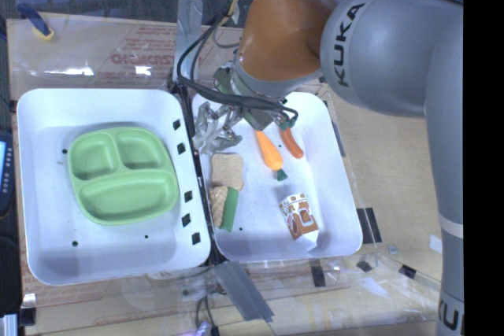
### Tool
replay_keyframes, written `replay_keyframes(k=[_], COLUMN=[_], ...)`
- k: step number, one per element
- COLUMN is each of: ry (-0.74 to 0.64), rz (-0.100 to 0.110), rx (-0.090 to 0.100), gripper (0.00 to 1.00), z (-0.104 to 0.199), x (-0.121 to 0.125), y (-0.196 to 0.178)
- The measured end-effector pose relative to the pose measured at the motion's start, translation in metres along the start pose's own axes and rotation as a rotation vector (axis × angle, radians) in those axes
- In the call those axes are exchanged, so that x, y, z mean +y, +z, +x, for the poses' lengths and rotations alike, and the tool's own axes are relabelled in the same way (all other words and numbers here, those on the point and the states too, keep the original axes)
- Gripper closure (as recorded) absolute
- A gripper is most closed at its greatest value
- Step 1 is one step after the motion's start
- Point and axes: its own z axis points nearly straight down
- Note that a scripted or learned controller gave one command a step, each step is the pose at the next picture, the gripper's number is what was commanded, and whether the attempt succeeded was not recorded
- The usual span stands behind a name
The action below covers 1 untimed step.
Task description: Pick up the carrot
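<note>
The carrot (270,153) is orange with a small green tip and lies slanted in the right bin (335,193), near its middle. My gripper (214,130) hangs over the right bin's upper left corner, to the left of the carrot and a little above it. Its metal fingers (208,120) point down toward the bin floor with nothing seen between them. The orange band of the arm (283,31) looms over the bin's far edge.
A hot dog (292,142) lies just right of the carrot. A slice of bread (227,170), a waffle piece (216,202), a green stick (230,209) and a brown snack packet (299,217) share the right bin. The left bin (39,138) holds a green divided plate (122,174).
</note>
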Motion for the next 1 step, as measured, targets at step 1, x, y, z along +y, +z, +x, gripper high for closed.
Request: replay_keyframes(k=[1], ry=[0.026], rz=[0.004], rx=[-0.006], gripper=[1.00], z=[-0.0532], x=[0.0038], y=[-0.0277])
